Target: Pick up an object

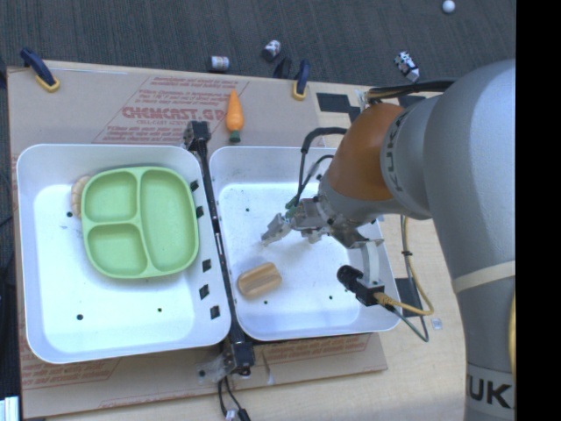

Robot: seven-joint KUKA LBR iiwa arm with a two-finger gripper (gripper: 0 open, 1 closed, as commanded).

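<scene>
Camera view, left bin (35, 323) holding green tray (140, 222), right bin (263, 327) holding tan block (259, 281), fingers (279, 227) state unclear

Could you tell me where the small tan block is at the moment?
The tan block lies in the right bin, near its front left corner, below and left of the gripper and apart from it.

1. one fixed camera sits above the bench (53, 103), looking down at a slant
2. it takes in both white bins: left bin (35, 323), right bin (263, 169)
3. the arm (421, 156) enters from the right, close to the lens
</scene>
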